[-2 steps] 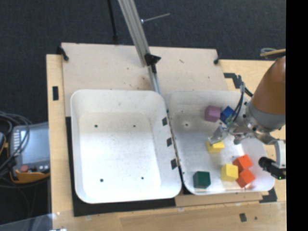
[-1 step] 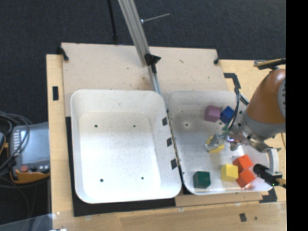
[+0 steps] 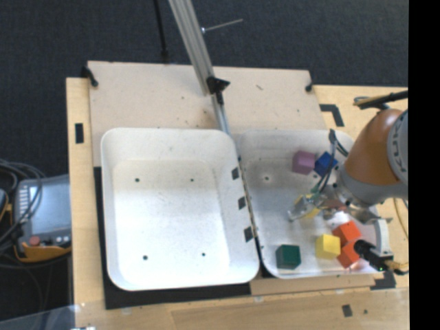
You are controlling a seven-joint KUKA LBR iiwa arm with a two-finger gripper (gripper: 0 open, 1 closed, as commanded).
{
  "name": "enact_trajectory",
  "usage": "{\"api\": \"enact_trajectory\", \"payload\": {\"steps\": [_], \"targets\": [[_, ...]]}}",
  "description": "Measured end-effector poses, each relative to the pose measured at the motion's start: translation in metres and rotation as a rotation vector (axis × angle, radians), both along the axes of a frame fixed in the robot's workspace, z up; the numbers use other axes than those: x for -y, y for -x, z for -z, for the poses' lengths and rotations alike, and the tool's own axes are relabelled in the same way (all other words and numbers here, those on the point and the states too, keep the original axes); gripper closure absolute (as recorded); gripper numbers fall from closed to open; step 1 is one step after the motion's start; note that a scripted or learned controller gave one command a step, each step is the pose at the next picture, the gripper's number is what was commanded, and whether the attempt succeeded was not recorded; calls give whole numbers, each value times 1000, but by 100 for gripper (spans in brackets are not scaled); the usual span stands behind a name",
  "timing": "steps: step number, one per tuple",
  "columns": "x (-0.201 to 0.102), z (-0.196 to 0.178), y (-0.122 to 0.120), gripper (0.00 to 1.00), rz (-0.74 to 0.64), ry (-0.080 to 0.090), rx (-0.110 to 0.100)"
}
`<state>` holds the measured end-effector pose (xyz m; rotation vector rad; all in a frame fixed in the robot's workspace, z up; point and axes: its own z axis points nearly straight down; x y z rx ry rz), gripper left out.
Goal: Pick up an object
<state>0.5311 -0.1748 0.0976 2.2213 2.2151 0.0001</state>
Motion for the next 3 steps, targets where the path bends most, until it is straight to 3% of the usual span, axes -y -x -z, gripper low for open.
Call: {"api": "enact_trajectory", "payload": {"steps": [1,3], "targets": [[1,-12,-1,100,8,0,5],[3,-140,-2,100,-7,0,5]]}}
